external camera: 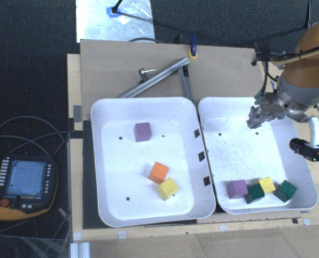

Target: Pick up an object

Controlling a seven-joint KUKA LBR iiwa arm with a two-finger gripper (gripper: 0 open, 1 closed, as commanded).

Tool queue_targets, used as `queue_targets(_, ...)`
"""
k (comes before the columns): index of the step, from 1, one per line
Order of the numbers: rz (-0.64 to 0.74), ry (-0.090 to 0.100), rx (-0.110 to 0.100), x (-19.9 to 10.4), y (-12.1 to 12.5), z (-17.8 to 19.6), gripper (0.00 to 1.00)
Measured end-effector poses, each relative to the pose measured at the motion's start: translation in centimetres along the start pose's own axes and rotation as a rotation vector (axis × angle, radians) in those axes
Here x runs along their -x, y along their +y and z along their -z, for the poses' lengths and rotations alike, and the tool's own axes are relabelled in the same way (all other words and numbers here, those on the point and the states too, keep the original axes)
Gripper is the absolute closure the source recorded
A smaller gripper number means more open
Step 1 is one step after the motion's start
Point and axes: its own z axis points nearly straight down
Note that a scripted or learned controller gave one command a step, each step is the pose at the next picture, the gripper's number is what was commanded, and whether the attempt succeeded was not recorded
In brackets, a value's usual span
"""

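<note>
Hand (256,118) over the far part of the right bin (310,198), its grip impossible to tell, wide bare floor beneath, purple cube (237,188), two green cubes (254,193) and a yellow cube (267,184) crowded along the near rim

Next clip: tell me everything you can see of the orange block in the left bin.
The orange block is a small, plain cube with a matte look, resting flat on the floor of the left bin, turned at an angle to the bin's walls. It sits just right of the bin's middle. Its lower right corner meets or nearly meets the yellow block; contact is unclear.
</note>
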Motion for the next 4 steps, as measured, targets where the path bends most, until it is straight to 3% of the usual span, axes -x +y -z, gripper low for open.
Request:
queue_targets(2,0.001,0.001,0.000,-11.1,-0.6,-0.6,1.00)
queue_targets(4,0.003,0.001,0.001,-21.3,-1.9,1.2,1.00)
